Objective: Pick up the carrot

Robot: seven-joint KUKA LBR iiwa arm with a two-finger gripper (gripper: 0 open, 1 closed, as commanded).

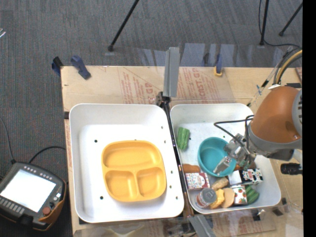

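Observation:
The carrot (191,169) appears as a short orange piece in the right bin (207,113), lying just left of the teal bowl (212,154) and above a red carton (196,181). My gripper (225,165) hangs over the bowl's lower right rim, roughly a bowl's width to the right of the carrot. The orange-banded wrist (276,120) rises behind it at the right. Nothing is visibly held.
A yellow divided plate (133,171) lies in the left bin (86,132). The right bin also holds a green pepper (183,137), a can (207,198), a bread-like slice (228,197), a small box (239,195), a cow-print carton (252,176) and a green item (253,195).

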